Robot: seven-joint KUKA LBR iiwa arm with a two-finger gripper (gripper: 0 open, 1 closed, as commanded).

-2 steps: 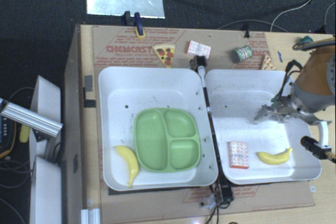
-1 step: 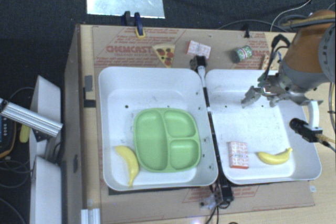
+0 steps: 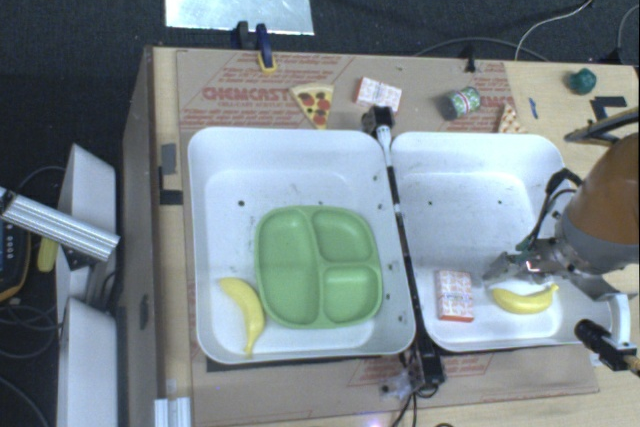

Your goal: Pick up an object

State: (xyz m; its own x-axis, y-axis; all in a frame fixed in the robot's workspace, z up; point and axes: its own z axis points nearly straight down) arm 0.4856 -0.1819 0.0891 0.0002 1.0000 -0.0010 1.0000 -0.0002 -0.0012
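In the right bin [image 3: 470,165] a yellow banana [image 3: 522,298] lies near the front wall, and a small red-and-white box [image 3: 454,295] lies to its left. My gripper [image 3: 520,265] hangs just above and behind the banana, its fingers spread open, with nothing between them. The arm's orange band [image 3: 612,205] rises at the right edge. In the left bin [image 3: 290,155] a green divided plate [image 3: 318,265] sits with a second banana [image 3: 245,310] at its front left.
On the cardboard behind the bins lie a pizza-slice toy [image 3: 314,103], a small white packet [image 3: 378,94] and a green can [image 3: 462,101]. A black divider [image 3: 397,215] runs between the bins. Cables trail at the right.
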